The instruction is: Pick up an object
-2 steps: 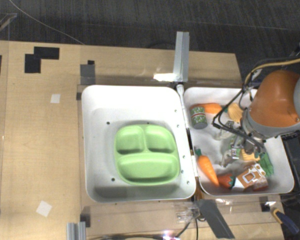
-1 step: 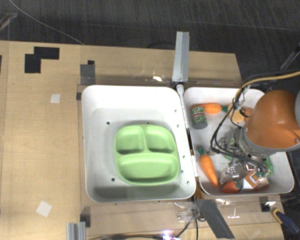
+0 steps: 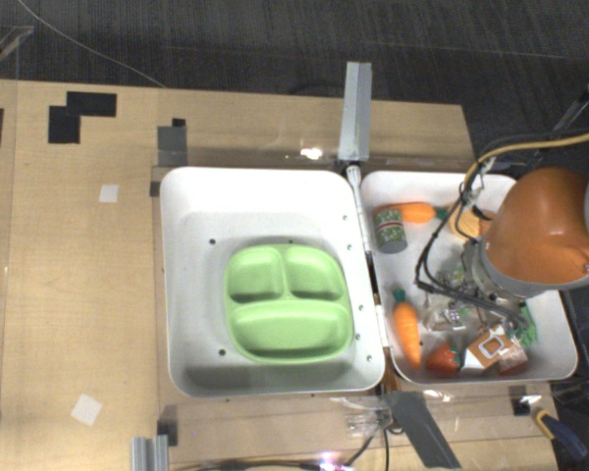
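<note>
You are looking down on the wooden surface (image 3: 69,292), where two white bins are sitting side by side. The left bin (image 3: 191,263) is holding a green divided plate (image 3: 288,300), lying flat near its middle. The grey arm with its orange band (image 3: 545,232) is reaching in from the right and hanging over the right bin (image 3: 560,356), with black cables looping around its wrist. The tool (image 3: 463,314) is sitting low among the clutter in that bin, and you cannot tell from here whether it is open, closed or gripping anything, since the wrist and cables are covering it. The things to pick are all lying in the right bin: a small green-labelled can (image 3: 390,230) near the far left corner, an orange carrot (image 3: 417,212) just beside it, a second carrot (image 3: 406,330) along the left wall, a red tomato-like piece (image 3: 442,361) near the front edge, and a small brown-and-white carton (image 3: 496,348) just right of it.
</note>
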Robot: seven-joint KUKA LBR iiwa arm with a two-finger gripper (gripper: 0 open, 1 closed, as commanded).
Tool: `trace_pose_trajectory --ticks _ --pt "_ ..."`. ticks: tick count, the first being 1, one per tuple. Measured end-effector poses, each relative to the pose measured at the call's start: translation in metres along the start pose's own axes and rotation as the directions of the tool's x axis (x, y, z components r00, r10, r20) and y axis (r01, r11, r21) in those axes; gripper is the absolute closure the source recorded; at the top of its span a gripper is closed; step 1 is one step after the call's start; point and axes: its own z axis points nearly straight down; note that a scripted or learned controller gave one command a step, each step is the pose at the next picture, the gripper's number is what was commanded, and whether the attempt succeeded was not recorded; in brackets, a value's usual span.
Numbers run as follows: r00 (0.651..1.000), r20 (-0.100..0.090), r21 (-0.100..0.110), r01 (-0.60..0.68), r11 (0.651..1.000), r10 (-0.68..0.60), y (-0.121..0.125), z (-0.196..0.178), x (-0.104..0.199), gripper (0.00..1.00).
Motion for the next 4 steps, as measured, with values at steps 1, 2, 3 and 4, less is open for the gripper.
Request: trace_pose_trajectory --ticks 1,2,3,4 --pt "0.999 -0.027 -0.006 0.032 0.999 -0.033 -0.037 -0.083 -0.066 1.00" --pt "0.995 -0.031 -0.007 0.093 0.996 -0.093 -0.101 -0.118 -0.089 1.00" --pt "0.911 -0.031 -0.026 0.410 0.912 -0.411 -0.113 -0.025 -0.080 1.00" --pt "0.912 -0.029 -0.023 0.410 0.912 -0.410 -0.113 -0.027 -0.081 0.00"
